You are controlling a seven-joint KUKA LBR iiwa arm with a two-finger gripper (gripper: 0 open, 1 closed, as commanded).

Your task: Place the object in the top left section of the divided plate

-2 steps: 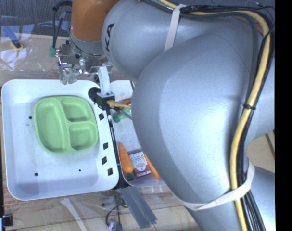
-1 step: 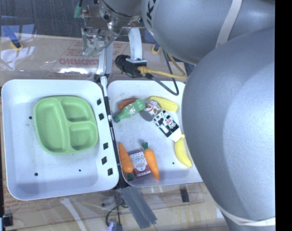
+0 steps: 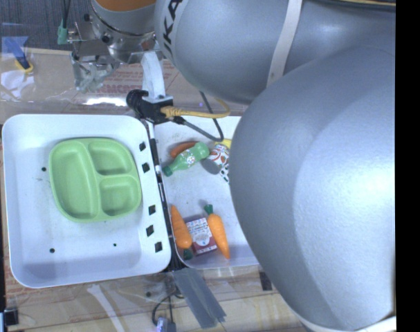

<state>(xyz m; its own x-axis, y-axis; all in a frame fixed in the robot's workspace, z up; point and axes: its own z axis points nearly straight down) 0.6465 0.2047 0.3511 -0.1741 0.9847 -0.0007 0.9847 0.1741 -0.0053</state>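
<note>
1. Gripper (image 3: 90, 80) above the bench (image 3: 43, 68), just past the far edge of the left bin (image 3: 16, 185), about midway along that edge.
2. Open or closed: cannot tell from this angle.
3. Arm (image 3: 313, 151) as a grey bulk across the right, with the orange band at the top, covering most of the right bin (image 3: 196, 194). Of that bin, just a strip in sight along the edge shared with the left bin.
4. Plate (image 3: 95, 178), green, flat on the floor of the left bin, nearer the far edge than the near one, apart from every rim. Three sections: a large one toward the bin's left edge, two smaller ones toward the shared edge.
5. Bottle (image 3: 189, 158), green, on its side near the far edge of the right bin, cap end toward the shared edge.
6. Orange thing (image 3: 180, 147) just behind the bottle and touching it, too hidden to name.
7. White-and-red thing (image 3: 220, 158) at the bottle's other end, partly under the arm.
8. Left carrot (image 3: 180, 228) near the near edge of the right bin, just beside the shared edge.
9. Right carrot (image 3: 218, 235) close by, leaf end toward the far edge.
10. Packet (image 3: 201, 235), red, between the two carrots and touching both.
11. Task's object: cannot tell which of these. All in the right bin, well apart from the plate, with both bins' rims between.
</note>
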